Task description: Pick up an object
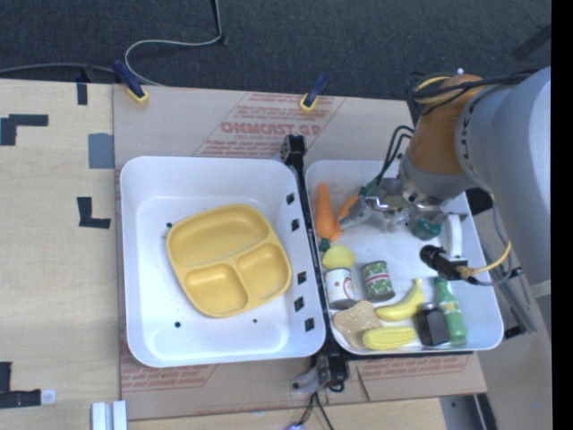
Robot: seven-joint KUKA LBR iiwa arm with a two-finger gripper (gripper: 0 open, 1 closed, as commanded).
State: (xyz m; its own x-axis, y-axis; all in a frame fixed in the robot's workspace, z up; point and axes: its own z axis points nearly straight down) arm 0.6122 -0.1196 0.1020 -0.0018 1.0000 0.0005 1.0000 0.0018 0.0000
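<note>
**Arm over right bin, nothing lifted**

Grey arm (510,141) with orange band fills the upper right, closest to the lens, reaching in over the right bin (488,334). Its tool (394,206) sits low at the far part of that bin, just right of the carrots. Can't tell if it's open or closed; wrist and cables block the view. No object visibly between anything.

Right bin contents, all resting on the bin floor:
- orange carrot (323,213) against the left wall, far end; a second smaller carrot piece (347,208) just beside it, tilted toward the tool
- lemon (338,257) below the carrots
- small white can (339,287) touching the lemon's near side
- green-labelled can (377,280) just right of the white can
- banana (403,303) curving below the green can
- bread slice (355,316) at the near-left corner, corn cob (389,338) beside it along the near wall
- green bottle (450,316) and a dark object (431,327) at the near-right, touching each other
- white utensil-like piece (454,234) near the right wall, partly under the arm

Left bin (143,267) holds a yellow divided plate (228,258), three compartments, lying flat and rotated slightly.

Both bins sit side by side on cardboard (206,128) on the counter (54,267). Two yellow-blue clamps (132,83) pin the cardboard's far edge.
</note>
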